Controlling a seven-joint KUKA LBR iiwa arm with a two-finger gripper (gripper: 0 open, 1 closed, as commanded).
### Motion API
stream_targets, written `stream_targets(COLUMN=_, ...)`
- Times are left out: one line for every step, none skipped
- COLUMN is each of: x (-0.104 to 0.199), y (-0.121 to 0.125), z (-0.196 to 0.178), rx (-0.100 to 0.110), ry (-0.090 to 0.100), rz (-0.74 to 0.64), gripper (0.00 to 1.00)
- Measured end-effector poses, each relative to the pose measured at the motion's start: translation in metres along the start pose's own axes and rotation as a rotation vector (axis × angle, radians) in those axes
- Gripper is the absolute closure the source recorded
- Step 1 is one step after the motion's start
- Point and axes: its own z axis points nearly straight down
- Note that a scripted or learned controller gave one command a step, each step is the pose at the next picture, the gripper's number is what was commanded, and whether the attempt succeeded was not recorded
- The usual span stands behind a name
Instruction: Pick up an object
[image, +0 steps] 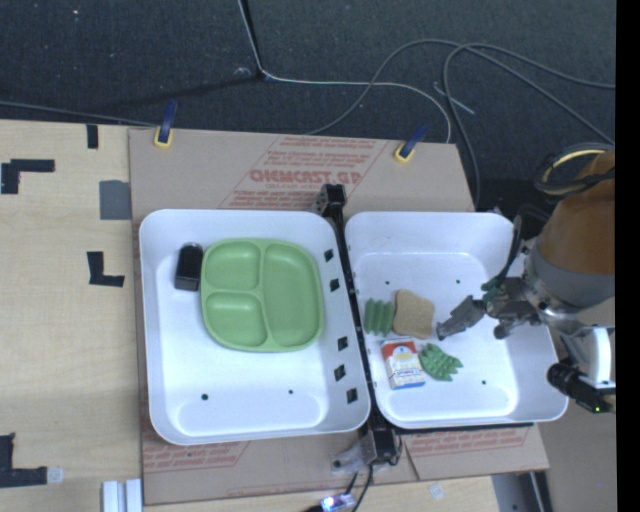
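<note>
From above, the arm reaches in from the right over the right bin, and its gripper hangs low above the bin's middle. I cannot tell how the claw is set; its dark tip blurs together. Nothing shows between it.

Just left of the tip lies a tan, bread-like piece, very near it, perhaps touching. Further left, against the bin's inner wall, is a ribbed green item. Below the tan piece lie a small red and white packet and, just beside it to the right, a leafy green object, under the gripper.

The left bin holds a green divided plate, with a small black block beside its left edge.
</note>
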Motion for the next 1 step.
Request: stream_targets(x=0.0002, y=0.0027, z=-0.0053, rx=-0.011, ry=-0.002, rz=-0.004, gripper=0.00)
